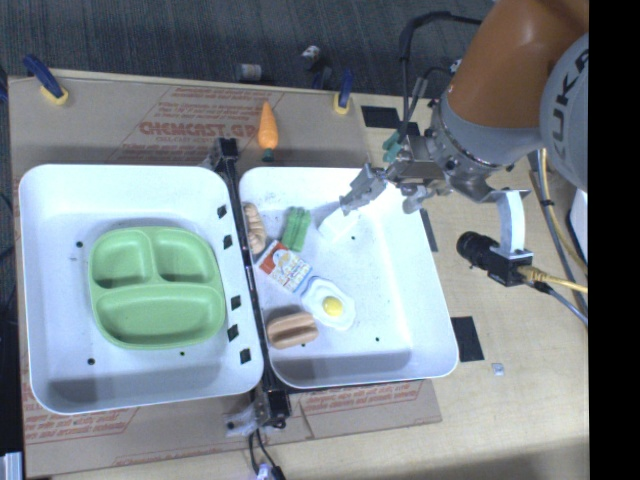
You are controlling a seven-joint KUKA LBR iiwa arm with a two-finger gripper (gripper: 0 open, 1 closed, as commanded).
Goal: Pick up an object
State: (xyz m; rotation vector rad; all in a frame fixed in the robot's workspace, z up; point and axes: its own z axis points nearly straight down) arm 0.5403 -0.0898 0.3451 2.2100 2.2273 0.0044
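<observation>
Right bin (425, 318) holds a fried egg (332, 306) well below the tool (385, 196), grip unclear.

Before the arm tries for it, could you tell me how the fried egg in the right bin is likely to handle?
The fried egg lies flat and thin on the right bin floor, so it probably offers little edge to pinch. It looks like a small toy, likely light. Its glossy yolk suggests it may slip, and a push would probably slide it toward the hot dog beside it.
</observation>
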